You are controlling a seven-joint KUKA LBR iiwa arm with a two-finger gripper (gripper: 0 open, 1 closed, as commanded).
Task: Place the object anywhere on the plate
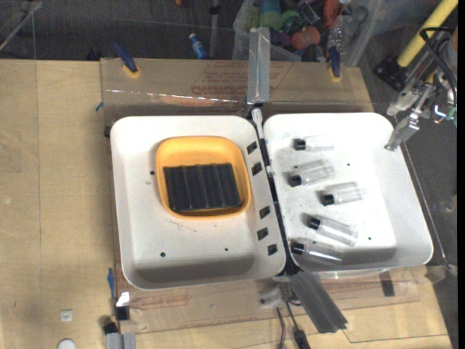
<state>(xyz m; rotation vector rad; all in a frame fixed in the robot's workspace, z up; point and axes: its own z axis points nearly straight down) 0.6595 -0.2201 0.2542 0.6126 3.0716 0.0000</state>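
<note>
Two white bins [138, 253] sit side by side. One orange plate [202, 175] lies in the left bin; right of the plate, five clear vials [340, 194] lie.

**Background clutter, bench and beyond**

Two white bins [131, 253] side by side on bench, divider strip with black tabs [260, 191] between. Clear tub of bright toys [305, 9] past bench's far edge. Blue clamps at far-left [128, 62] and far-right [334, 62] of cardboard sheet. Yellow tube [432, 20] at far-right corner. Small blue bottle [196, 46] on floor behind.
</note>
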